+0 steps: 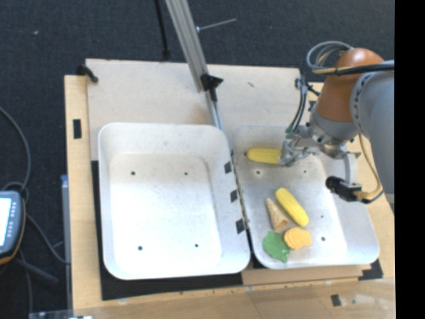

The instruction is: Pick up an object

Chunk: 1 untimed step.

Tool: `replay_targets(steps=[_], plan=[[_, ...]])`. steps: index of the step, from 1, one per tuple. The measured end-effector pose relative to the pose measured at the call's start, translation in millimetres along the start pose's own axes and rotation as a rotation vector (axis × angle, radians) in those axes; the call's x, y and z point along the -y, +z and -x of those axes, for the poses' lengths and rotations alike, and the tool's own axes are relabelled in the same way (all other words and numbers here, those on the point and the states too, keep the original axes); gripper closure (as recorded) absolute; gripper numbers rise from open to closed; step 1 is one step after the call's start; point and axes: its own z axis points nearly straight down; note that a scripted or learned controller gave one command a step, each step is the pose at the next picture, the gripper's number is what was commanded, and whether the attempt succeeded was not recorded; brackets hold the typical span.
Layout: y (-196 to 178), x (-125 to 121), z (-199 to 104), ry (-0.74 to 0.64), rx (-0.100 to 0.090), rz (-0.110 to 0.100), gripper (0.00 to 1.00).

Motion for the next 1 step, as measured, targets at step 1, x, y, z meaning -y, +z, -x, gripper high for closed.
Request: replay_targets(steps=[1], plan=[[-62.0,4.7,5.5,-0.001,0.0,0.003,1.0]])
